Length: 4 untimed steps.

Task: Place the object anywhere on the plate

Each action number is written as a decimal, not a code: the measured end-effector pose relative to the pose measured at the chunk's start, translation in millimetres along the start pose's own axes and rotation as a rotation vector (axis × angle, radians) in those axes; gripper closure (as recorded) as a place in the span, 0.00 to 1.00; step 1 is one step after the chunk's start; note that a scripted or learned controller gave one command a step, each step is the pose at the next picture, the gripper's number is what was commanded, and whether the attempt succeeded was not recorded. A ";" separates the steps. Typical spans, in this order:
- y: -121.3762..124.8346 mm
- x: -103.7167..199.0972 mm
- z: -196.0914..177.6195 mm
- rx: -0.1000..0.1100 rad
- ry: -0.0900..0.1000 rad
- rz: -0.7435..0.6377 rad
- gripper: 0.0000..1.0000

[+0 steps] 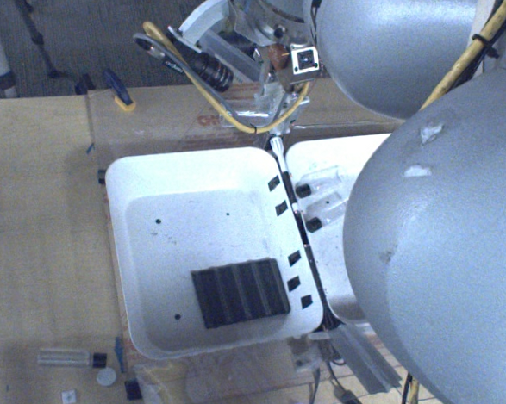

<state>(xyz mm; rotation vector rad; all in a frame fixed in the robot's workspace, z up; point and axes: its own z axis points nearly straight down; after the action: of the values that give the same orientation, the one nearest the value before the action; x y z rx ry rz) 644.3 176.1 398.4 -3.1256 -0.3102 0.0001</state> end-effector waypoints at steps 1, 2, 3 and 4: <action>47.5 -26.8 -35.5 -0.001 0.001 -0.160 1.00; 96.6 -23.5 -35.6 0.001 -0.006 -0.552 1.00; 126.2 -11.8 -5.1 -0.001 0.000 0.000 1.00; 162.2 -39.7 -35.7 0.001 -0.005 -0.450 1.00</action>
<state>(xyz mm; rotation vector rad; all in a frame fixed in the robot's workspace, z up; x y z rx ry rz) 637.3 9.3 434.0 -2.9766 -0.9997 0.0078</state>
